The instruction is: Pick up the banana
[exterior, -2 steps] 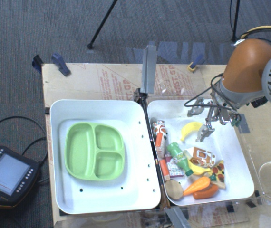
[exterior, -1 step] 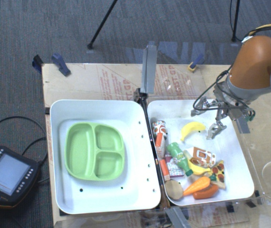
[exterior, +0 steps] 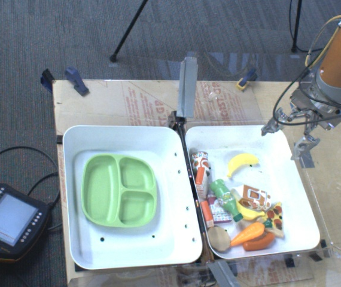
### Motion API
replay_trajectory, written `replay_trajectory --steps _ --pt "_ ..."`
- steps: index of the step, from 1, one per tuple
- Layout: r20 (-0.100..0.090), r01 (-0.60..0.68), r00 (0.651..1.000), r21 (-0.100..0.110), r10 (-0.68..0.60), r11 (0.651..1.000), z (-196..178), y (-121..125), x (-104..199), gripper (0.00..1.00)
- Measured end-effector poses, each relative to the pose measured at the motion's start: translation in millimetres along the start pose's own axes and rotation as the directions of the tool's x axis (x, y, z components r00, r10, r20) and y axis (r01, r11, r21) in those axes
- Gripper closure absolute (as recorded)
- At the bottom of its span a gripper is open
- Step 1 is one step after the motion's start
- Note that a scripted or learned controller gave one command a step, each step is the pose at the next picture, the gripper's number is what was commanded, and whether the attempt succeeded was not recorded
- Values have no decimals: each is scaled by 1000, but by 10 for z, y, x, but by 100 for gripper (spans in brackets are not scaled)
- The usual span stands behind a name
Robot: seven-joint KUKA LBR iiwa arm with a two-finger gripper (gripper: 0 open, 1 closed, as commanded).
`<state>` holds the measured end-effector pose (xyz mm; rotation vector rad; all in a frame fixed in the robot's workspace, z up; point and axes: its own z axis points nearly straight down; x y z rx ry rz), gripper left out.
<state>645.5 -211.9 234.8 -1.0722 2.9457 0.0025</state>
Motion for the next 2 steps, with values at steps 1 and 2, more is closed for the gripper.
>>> replay_trajectory --steps 1,2 --pt "0 359 933 -5 -359 933 508 209 -156 0" --pt "-2 330 944 -5 -330 944 1151 380 130 0"
